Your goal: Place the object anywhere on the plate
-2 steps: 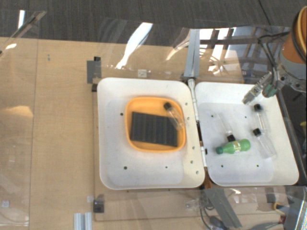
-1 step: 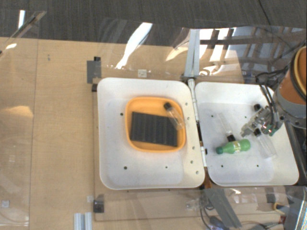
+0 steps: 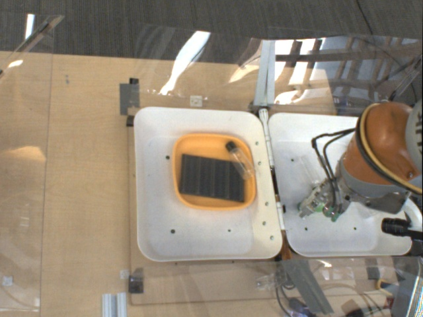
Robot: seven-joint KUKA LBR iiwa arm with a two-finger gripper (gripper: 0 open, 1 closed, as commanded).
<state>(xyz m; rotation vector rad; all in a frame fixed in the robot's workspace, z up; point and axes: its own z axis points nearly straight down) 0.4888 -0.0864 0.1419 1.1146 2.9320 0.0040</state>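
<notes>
An orange plate (image 3: 182, 154) with a dark ribbed middle lies in the left bin (image 3: 155, 210). A small clear tube-like object with a dark cap (image 3: 239, 159) rests at a slant on the plate's upper right part, near its rim. My gripper (image 3: 319, 203) is low over the floor of the right bin (image 3: 297, 144), well to the right of the plate and apart from the object. The grey arm with its orange band (image 3: 383, 147) rises behind it at the right.
The raised divider (image 3: 271, 177) where the two bins meet runs between the plate and my gripper. Black cables (image 3: 324, 154) loop from the wrist over the right bin. Wooden bench surrounds the bins, and a clear sheet glares at the back.
</notes>
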